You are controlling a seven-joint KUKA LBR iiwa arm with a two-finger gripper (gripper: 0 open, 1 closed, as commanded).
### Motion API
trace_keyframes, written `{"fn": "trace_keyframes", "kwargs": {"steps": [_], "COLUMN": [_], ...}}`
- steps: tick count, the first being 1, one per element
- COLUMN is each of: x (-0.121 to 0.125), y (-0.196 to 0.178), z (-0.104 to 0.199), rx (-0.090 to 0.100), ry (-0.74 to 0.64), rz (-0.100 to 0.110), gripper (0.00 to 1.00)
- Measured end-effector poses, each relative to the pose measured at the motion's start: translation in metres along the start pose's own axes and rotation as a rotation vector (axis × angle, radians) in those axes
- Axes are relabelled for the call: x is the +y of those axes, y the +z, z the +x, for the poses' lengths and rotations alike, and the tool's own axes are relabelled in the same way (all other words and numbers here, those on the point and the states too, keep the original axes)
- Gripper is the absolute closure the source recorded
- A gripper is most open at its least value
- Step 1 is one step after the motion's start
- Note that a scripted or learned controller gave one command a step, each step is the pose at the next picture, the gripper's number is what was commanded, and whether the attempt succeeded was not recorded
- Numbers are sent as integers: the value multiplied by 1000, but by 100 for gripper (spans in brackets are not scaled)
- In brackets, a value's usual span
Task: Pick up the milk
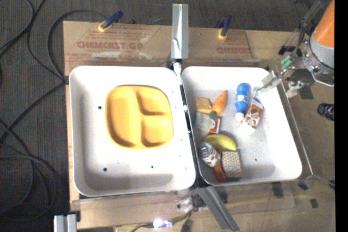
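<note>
gripper (270,82): over right bin's (288,163) far right corner, fingers' state unclear
milk (253,116): lower-left of gripper, near, long axis slanting bin-inward

The floor (32,24) is a dark grey carpet with black cables (16,133) lying across it. A brown cardboard sheet (125,43) covers the bench, held by two blue-and-yellow clamps (110,20).

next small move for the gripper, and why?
Probably shift the gripper down-left over the milk before descending. It sits at the right bin's upper right rim, holding nothing, while the carton lies inside, beside the blue bottle, so a centred approach seems wise.
</note>
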State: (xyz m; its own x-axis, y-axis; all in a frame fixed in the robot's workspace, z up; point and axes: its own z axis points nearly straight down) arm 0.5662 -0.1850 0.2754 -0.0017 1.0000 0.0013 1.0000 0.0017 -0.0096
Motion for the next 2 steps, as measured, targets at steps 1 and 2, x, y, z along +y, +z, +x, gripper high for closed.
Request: {"fn": "trace_keyframes", "kwargs": {"steps": [1,2], "x": [-3,-15], "y": [55,120], "z": [-13,-34], "rx": [0,-2], "ry": [-210,-242], "rz": [1,-8], "gripper": [0,0]}}
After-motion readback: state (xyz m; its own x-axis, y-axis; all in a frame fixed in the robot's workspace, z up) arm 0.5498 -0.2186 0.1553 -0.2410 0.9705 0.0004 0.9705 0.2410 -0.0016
